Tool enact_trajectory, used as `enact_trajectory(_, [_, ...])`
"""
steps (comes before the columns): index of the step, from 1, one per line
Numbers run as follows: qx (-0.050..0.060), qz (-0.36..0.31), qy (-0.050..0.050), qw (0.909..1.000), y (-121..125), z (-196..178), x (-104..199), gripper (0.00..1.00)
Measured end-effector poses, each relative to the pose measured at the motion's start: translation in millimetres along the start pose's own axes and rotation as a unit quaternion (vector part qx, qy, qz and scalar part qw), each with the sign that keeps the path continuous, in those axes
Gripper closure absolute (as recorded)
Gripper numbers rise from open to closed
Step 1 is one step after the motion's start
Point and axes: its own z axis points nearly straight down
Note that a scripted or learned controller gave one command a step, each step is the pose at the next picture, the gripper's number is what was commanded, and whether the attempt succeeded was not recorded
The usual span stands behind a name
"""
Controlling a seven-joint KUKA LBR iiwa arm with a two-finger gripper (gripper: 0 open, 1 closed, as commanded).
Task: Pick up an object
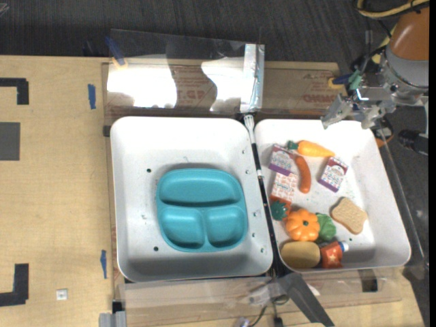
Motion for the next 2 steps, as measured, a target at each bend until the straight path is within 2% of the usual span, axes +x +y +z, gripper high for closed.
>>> enact_trajectory(1, [0.004, -0.005, 0.001, 1.0, -38.2, 94.2, -1.5, 0.0])
enact_trajectory(2, [0.0, -0.005, 0.0, 1.0, -36.2, 90.1, -1.9, 0.0])
